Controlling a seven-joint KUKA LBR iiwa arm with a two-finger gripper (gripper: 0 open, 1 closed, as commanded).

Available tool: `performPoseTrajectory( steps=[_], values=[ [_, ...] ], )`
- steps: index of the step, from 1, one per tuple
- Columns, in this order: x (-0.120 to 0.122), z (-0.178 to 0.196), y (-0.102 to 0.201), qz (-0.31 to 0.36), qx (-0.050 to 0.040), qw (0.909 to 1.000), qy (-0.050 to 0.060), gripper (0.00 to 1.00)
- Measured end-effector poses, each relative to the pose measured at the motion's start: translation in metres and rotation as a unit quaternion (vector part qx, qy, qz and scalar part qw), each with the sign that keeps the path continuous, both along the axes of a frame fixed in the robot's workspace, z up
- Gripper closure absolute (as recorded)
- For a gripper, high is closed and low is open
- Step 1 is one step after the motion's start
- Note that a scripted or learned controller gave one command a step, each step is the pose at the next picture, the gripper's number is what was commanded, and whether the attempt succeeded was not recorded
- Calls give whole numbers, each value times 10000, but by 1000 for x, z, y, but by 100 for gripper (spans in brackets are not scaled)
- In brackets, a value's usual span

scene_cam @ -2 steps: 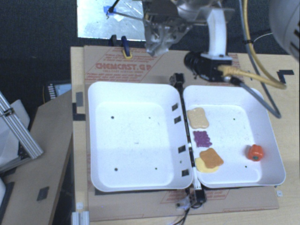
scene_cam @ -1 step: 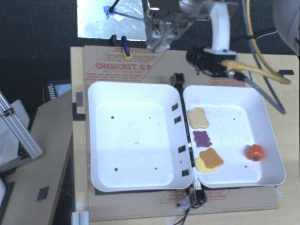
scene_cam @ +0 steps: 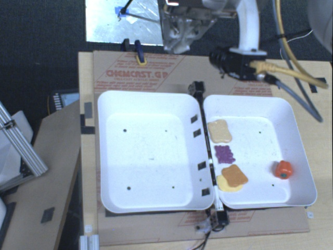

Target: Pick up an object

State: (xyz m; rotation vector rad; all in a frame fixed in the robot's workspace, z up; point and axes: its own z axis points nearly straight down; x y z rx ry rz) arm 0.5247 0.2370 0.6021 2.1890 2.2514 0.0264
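On the tabletop (scene_cam: 86,139), two white bins sit side by side over a brown sheet printed with red letters. Farthest left is the left bin (scene_cam: 104,139), whose floor shows a few small dark dots and nothing more. Along the seam between the bins runs a row of dark clips.

Just right of that seam, in the right bin (scene_cam: 299,139), four things lie in a column near its left wall. At the far end of the column is a tan slice (scene_cam: 220,131), roughly rectangular, its long axis running away from the camera, along the seam. Near it, toward the camera, lies a purple bunch (scene_cam: 224,153), small and knobbly, with no clear long axis. Closer still is an orange piece (scene_cam: 234,175), lying flat and overlapping a pale yellow piece (scene_cam: 229,186) that pokes out from under its near left edge; the pair's long axis tilts from near left to far right. Well apart from these, by the bin's right wall, sits a red-orange pepper (scene_cam: 283,170), small and rounded, with a dark spot on its near side.

Above the far edge of the bins, at the top of the view, hangs the end effector (scene_cam: 179,40), clear of both bins and touching nothing. Whether it is open or closed I cannot tell.
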Motion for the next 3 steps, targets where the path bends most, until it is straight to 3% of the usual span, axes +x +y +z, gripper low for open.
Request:
performPoseTrajectory(
  steps=[3],
  values=[
    [0, 33, 1, 57, 23, 10000, -23, 100]
  ],
)
